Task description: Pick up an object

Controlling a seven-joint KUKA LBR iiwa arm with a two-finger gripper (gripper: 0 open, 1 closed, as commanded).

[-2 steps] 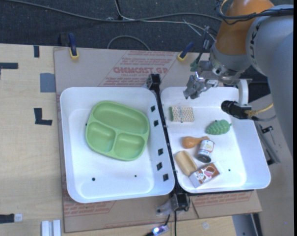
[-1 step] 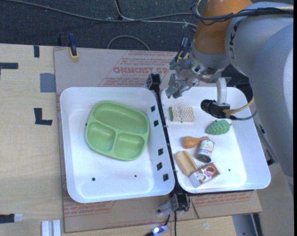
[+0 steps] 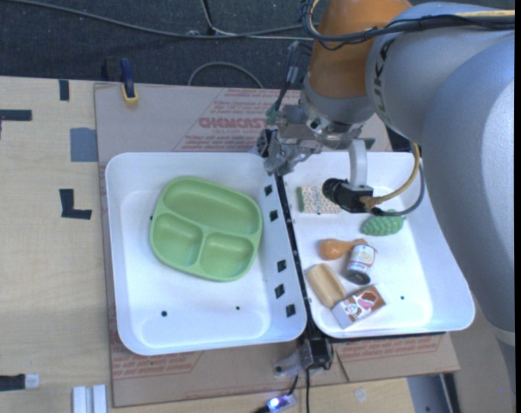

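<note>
- Two shallow white bins are seen side by side on the worktop (image 3: 36,231), which is of pale wood with dark tape marks; a sheet of printed brown cardboard (image 3: 217,119) lies beneath the bins.
- In the near corner of the right bin (image 3: 441,308) a small printed carton (image 3: 358,306) lies flat, and a tan, bread-like roll (image 3: 325,284) is placed just beside it.
- Just beyond these, a small round can (image 3: 360,263) with a dark end is seen touching or nearly touching an orange, rounded object (image 3: 333,249).
- Farther back, a green, bumpy-textured object (image 3: 381,225) lies near the right wall, and a small patterned packet (image 3: 312,200) lies near the divide between the bins.
- The left bin (image 3: 131,317) holds one thing: a light green plastic tray (image 3: 207,228) with three smooth, rounded compartments, set at a slant toward the far side.
- The end effector (image 3: 277,157) is seen above the far end of the divide, beneath the orange band and the grey arm; nothing is seen between its fingers, and whether they are open or closed cannot be told.
- A blue and yellow clamp (image 3: 127,83) is fixed at the far left corner of the cardboard, with black cables on dark carpet beyond.
</note>
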